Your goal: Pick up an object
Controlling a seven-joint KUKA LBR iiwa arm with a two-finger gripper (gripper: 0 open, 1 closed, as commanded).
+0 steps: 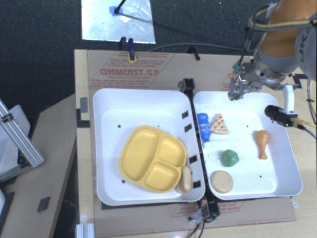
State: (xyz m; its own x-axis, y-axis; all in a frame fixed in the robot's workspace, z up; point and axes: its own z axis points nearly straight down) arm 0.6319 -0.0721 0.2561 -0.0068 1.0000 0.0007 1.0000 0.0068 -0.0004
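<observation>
We see the gripper above the far edge of the right bin, and we cannot tell its state. In this bin lie a blue bottle, a triangular pizza slice, a drumstick, a round green piece and a smooth beige disc. The left bin holds a glossy yellow divided tray.

We see a yellow tray in the left white bin. In the right white bin lie a blue bottle, a green ball, an orange-brown drumstick and a tan cookie.
</observation>
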